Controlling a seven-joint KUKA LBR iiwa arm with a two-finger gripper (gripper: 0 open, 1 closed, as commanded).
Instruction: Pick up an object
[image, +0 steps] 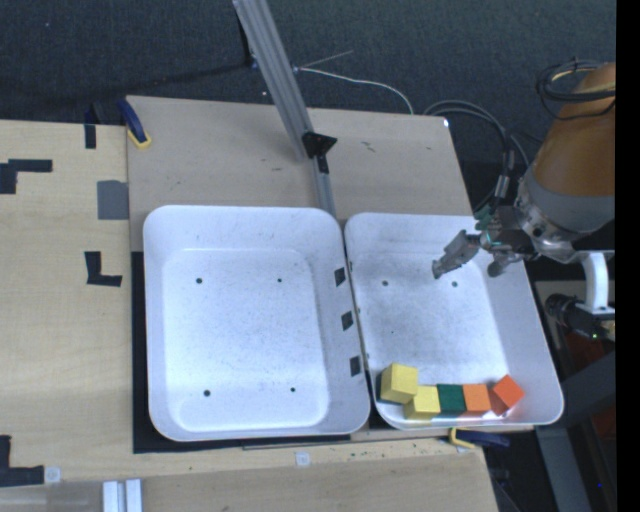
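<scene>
Over the far part of the right bin (520, 330), the hand (470, 258) hovers with its fingers spread and nothing between them. Blocks sit along the bin's near edge, well apart from it — a yellow cube (401, 382), another yellow block (426, 401), green (451, 398), orange (476, 398) and red-orange (507, 391). Left bin (160, 300) lies beside it on the tabletop (220, 150).
</scene>
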